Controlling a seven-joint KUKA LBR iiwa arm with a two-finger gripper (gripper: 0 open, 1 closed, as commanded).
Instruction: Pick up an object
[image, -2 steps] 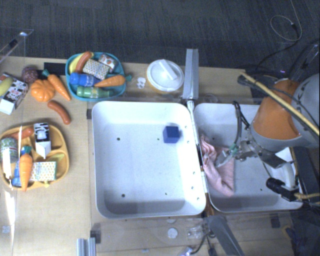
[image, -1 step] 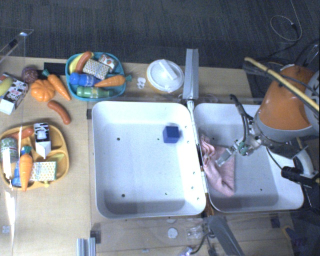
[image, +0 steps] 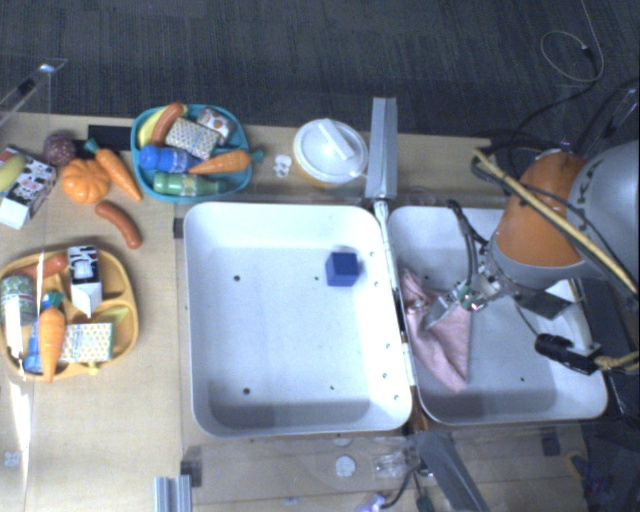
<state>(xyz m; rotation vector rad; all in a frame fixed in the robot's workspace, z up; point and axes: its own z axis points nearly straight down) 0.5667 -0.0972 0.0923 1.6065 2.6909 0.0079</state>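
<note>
- The arm (image: 560, 215) is reaching in from the right, its orange band hanging over the right bin (image: 520, 400)
- The gripper (image: 452, 305) is sitting low inside that bin, near the left wall, right on top of a pink cloth (image: 440, 335)
- Its fingers are pressing into the upper part of the cloth, and I cannot tell from here whether they are spread or closed, or whether any fabric is actually caught between them
- The pink cloth is lying crumpled along the left side of the right bin, trailing down toward the bin's front half
- A small blue cube (image: 343, 268) is resting alone in the left bin (image: 290, 400), up toward its far right corner, well apart from the gripper
- A blue bowl (image: 190, 152) of toy food is standing on the bench beyond the left bin, with a white lidded container (image: 330, 150) just to its right
- A yellow tray (image: 70, 315) holding more toy groceries is sitting off to the left of the bins
- A toy pumpkin (image: 82, 180), a carrot (image: 122, 172) and a sausage (image: 120, 224) are lying loose on the bench between the bowl and the tray
</note>
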